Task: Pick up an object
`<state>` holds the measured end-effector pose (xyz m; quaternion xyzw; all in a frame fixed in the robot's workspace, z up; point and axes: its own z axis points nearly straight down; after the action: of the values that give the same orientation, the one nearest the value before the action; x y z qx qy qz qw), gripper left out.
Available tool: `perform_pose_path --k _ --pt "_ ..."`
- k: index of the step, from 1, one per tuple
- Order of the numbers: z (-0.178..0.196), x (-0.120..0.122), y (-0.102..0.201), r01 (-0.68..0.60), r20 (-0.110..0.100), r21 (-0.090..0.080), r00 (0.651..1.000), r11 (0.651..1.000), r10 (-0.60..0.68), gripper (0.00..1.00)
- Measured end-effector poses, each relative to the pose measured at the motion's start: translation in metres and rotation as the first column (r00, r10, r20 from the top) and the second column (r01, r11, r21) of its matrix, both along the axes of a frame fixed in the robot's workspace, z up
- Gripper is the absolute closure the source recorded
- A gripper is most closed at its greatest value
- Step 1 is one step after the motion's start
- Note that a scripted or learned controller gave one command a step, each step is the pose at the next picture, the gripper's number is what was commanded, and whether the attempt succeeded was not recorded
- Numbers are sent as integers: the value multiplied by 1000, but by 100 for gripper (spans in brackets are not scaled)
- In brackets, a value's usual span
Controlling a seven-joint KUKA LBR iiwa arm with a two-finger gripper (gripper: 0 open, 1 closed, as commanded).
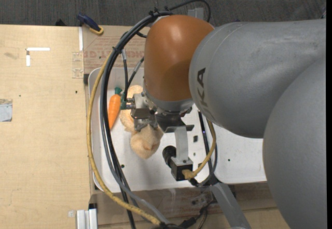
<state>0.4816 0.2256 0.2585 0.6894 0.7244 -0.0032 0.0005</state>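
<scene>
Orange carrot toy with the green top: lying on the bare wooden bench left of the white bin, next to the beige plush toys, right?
Not quite. The orange carrot toy with the green top lies inside the shallow white bin, near its left wall, not on the wooden bench. The rest holds: it sits next to the beige plush toys. The camera view shows this.

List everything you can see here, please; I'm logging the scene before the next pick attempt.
carrot: one, orange with green top, left part of the bin
tan lumpy objects: a cluster, exact count unclear, beige, beside the carrot, partly under the wrist
bin: one seen, white, centre, mostly covered by the arm
bench: one, light wood, left
clamp: one, blue and yellow, bench's top edge
cables: several, black and yellow, looping over the bin
arm: one, grey with orange band, from the right
</scene>
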Motion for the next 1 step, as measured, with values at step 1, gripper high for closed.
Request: perform_pose_path --k 1 --pt "114 -4 -33 -134 0 1 991 991 134 100"
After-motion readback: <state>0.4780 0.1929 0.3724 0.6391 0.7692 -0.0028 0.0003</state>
